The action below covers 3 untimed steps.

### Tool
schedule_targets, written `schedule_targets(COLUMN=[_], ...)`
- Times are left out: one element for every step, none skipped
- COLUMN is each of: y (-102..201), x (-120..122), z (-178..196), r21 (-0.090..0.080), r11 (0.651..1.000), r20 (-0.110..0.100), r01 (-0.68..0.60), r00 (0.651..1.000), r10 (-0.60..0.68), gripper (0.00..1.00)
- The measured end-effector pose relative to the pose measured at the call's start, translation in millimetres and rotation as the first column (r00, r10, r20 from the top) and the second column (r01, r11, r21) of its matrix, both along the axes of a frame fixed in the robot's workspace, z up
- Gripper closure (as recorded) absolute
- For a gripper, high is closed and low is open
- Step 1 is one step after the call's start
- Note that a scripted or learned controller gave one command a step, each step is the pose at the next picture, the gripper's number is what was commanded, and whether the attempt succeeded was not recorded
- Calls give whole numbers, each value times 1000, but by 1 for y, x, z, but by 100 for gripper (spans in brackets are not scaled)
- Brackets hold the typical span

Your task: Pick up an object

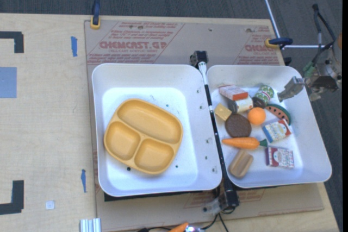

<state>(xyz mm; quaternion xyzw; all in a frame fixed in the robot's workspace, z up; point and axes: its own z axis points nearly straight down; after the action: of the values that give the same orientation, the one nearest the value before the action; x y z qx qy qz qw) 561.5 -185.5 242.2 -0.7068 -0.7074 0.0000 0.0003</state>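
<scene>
Toy food lying heaped in right bin; orange ball at centre. Tool hovering at bin's 2 o'clock rim, finger state indiscernible, gripping nothing visible.

yellow divided plate, left bin

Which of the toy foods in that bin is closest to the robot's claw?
The green-topped can, at the pile's upper right, nearest the gripper; the other foods lie farther left or lower.
</scene>
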Motion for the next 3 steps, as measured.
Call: schedule_targets(y=[25,80,81], x=[-45,-80,-78], z=[-116,-155,-145], r21=[0,-6,-6], r11=[1000,1000,1000], r20=[-1,9,15], r01=[1,3,3], r00=[1000,1000,1000], r10=[-1,-3,-3], gripper=[0,0,100])
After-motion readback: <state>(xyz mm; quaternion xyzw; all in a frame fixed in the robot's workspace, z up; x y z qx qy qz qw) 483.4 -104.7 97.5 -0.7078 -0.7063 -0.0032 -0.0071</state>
